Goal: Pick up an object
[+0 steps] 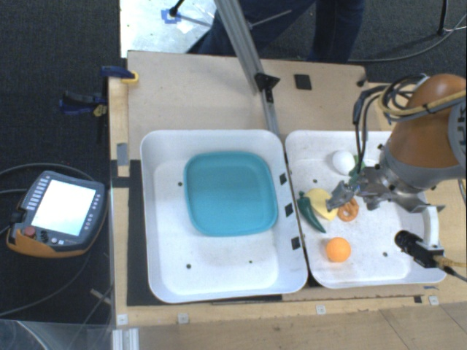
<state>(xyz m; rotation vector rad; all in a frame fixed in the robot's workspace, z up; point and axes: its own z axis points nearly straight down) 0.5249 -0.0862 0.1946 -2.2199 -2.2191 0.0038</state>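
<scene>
- The gripper [346, 195] hangs low over the middle of the right bin [379, 265]. Its dark fingertips are right at the pretzel-shaped orange toy [349, 211] and the yellow piece [322, 200]. Whether it is spread or closed, and whether it has anything, I cannot tell: the fingers blur into one dark mass against the toys.
- The likeliest target is the pretzel-shaped toy, lying flat on the bin floor, touching or just beside the yellow piece. It looks like a small, light, hollow plastic toy, probably stiff and rather smooth. Its open loops give thin bars to pinch, but a flat thing on a flat floor leaves little to get under.
- The yellow piece beside it is rounded and low, and a dark green pepper-like toy [309, 212] lies against its left side. The three are crowded, so a closing grip could nudge a neighbour.
- The orange ball [338, 250] sits apart, nearer the front wall. It is round and likely to roll if touched off-centre. The white egg-shaped toy [342, 160] rests toward the back, also free-standing.
- The left bin [164, 268] holds a teal square plate [230, 193], well apart from the gripper.
- The wrist and cables hide part of the right bin's far side. The yellow piece's true shape is hard to make out.
</scene>
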